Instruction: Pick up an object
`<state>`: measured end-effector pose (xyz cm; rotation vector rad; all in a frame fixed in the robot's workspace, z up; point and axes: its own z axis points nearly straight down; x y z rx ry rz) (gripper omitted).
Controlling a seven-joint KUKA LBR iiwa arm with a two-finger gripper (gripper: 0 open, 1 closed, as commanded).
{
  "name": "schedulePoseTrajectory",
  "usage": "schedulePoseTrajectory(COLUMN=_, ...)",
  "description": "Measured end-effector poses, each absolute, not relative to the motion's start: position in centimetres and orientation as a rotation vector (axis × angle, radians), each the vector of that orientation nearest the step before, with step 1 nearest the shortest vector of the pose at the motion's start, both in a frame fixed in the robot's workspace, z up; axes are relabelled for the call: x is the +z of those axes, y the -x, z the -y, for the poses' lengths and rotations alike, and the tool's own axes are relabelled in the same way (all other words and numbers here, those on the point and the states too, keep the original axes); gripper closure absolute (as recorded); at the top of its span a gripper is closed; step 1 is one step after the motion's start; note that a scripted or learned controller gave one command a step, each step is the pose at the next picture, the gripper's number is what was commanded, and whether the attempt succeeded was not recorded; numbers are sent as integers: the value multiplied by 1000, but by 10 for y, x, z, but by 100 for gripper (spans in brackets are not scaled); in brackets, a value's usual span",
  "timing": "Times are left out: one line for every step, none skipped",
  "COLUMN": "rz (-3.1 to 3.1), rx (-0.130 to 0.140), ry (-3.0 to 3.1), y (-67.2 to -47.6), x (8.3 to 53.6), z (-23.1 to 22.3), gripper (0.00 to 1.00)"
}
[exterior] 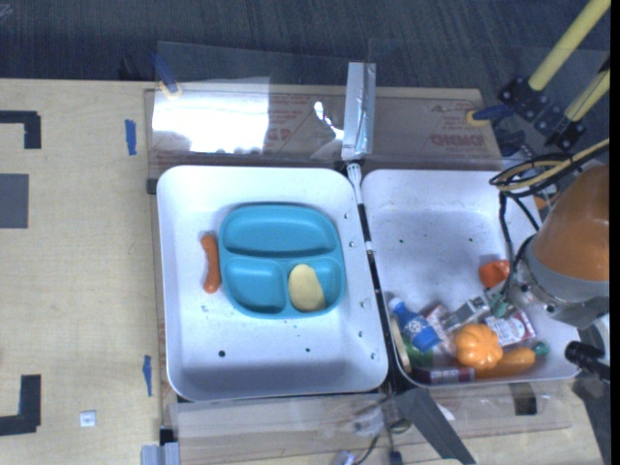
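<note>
The left bin (pixel 184 260), smooth white plastic, held a glossy blue compartmented tray (pixel 281 258) with a rounded yellow lump (pixel 307 288) in its near-right compartment; an orange carrot-shaped piece (pixel 210 263) lay just left of the tray. The right bin (pixel 426 221) carried a near-right heap: orange pumpkin-shaped toy (pixel 479 346), crinkled packets (pixel 511 329). The arm (pixel 581 250) stood above it; whether the gripper was spread or pressed together cannot be told.

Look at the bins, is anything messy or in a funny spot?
A bit. The orange stick lies on the left bin's floor beside the blue tray, not in it like the yellow lump. In the right bin, the toys are jumbled in a heap at the near edge.
</note>
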<state>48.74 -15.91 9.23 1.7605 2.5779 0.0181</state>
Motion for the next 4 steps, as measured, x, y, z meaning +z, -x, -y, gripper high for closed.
schedulePoseTrajectory(rz=-2599, rx=8, ry=-1724, y=-486, x=92, z=140, gripper=0)
schedulePoseTrajectory(rz=-2262, rx=8, ry=-2155, y=-484, x=91, z=122, gripper=0)
schedulePoseTrajectory(rz=-2266, rx=23, ry=-2153, y=-487, x=102, z=119, gripper=100)
schedulePoseTrajectory(rz=-1944, rx=-1, ry=-2467, y=-550, x=184, z=75, gripper=100)
